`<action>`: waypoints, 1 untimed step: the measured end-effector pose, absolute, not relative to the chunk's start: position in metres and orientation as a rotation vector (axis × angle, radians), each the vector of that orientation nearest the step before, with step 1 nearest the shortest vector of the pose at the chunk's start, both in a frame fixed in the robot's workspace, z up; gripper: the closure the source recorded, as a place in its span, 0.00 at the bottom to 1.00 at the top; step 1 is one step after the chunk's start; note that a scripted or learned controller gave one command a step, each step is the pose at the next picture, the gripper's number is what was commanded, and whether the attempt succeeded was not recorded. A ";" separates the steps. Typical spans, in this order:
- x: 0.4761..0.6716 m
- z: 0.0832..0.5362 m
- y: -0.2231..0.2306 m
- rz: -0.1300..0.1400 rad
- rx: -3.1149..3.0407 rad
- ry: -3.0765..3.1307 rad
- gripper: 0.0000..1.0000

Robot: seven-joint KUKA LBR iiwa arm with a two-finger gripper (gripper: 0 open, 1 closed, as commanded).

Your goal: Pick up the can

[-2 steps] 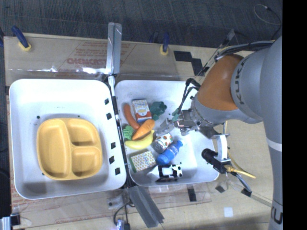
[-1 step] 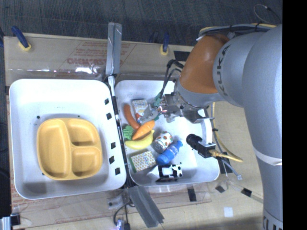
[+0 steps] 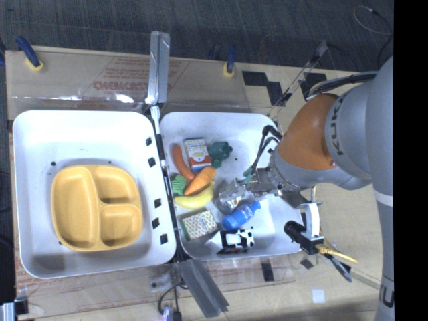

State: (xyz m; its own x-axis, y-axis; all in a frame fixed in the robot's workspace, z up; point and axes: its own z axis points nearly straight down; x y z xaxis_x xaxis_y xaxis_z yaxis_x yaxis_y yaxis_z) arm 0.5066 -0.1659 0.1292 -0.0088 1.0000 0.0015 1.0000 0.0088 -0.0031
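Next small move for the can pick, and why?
Probably a short descent straight onto the can, then close. The gripper sits right at the can's right edge in the right bin, with the banana and blue bottle crowding it, so sideways travel risks shoving them.

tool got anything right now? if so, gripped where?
Cannot tell. The tool sits low in the right bin, right over a crumpled silvery object beside the blue bottle. The view doesn't show anything clearly gripped.

Tool (image 3: 235, 191) low in right bin (image 3: 257, 120), beside blue bottle (image 3: 241, 214).
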 end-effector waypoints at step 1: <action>0.506 0.138 -0.166 0.005 -2.202 -2.234 1.00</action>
